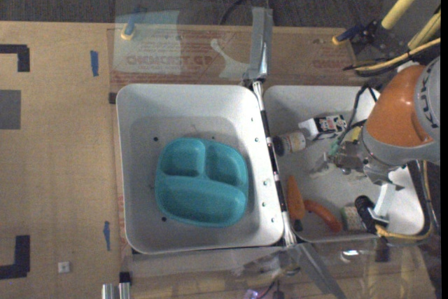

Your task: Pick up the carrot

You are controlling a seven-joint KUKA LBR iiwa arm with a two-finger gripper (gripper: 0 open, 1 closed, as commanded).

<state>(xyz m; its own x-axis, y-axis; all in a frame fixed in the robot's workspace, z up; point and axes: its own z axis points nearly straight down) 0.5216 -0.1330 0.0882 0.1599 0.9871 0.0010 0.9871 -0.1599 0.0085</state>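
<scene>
The two shallow white bins (140, 150) look like smooth, faintly glossy plastic. The teal divided plate (202, 181) is smooth matt plastic. The pale brown tabletop (56, 171) looks like matt wood. The orange tapered carrot (296, 198) has a slight sheen.

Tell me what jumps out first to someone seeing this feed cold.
The teal divided plate lying alone in the left bin catches the eye first. Next is the arm's orange band over the right bin, where the carrot lies against the left wall beside an orange-red piece.
</scene>
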